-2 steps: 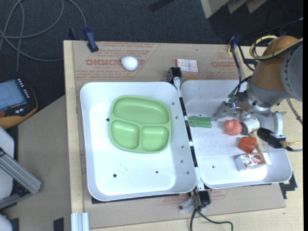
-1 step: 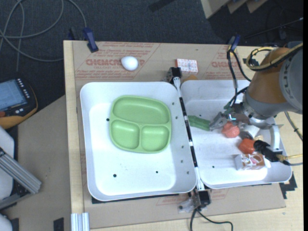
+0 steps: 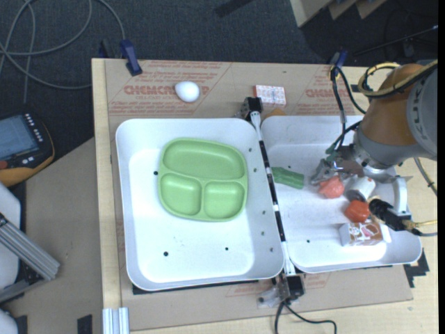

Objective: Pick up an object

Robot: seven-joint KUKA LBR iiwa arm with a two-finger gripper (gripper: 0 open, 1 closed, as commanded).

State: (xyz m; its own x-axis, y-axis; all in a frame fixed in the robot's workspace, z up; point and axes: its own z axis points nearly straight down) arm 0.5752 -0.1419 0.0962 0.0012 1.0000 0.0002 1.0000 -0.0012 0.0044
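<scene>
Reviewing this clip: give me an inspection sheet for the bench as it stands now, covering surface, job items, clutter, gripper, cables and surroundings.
Surface: two white bins side by side, left bin, right bin, on a cardboard sheet.
Job's things: right bin holds a green block, pink piece, red piece and small printed box.
Clutter: green divided tray in left bin; white egg-shaped object and small patterned box on the cardboard.
Gripper: gripper low over the pink piece; finger state unclear.
Cables: grey cable looped on the floor.
Surroundings: dark carpet, handheld pendant at left.
</scene>
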